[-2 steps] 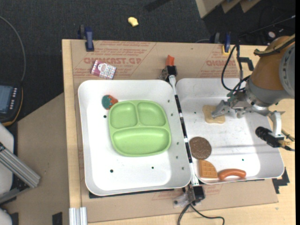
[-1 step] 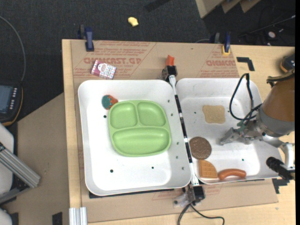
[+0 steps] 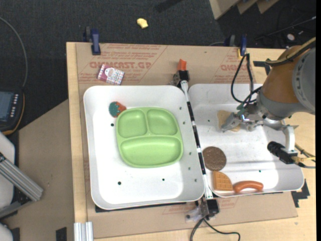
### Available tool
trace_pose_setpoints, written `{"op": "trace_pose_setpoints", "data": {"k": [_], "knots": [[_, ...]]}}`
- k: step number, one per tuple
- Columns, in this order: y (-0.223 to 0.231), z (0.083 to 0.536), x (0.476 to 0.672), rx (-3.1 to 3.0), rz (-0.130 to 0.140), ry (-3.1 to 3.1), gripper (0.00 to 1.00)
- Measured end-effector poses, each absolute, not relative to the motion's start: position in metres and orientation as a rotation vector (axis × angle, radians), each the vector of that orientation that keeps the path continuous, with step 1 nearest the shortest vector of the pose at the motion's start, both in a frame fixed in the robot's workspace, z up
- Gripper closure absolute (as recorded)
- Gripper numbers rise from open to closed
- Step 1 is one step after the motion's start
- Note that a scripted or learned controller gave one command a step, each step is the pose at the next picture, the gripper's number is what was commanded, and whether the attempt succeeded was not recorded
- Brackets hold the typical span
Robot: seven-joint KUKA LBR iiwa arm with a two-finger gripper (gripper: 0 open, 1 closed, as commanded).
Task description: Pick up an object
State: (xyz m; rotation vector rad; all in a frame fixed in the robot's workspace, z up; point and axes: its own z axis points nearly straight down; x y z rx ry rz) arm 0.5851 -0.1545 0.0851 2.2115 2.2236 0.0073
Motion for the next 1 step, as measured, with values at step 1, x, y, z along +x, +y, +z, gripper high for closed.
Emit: {"op": "trace_pose_setpoints", "data": {"k": [1], "knots": [[-0.1434,0.0851,0.631,2.213,0.005,2.222,0.0]]}}
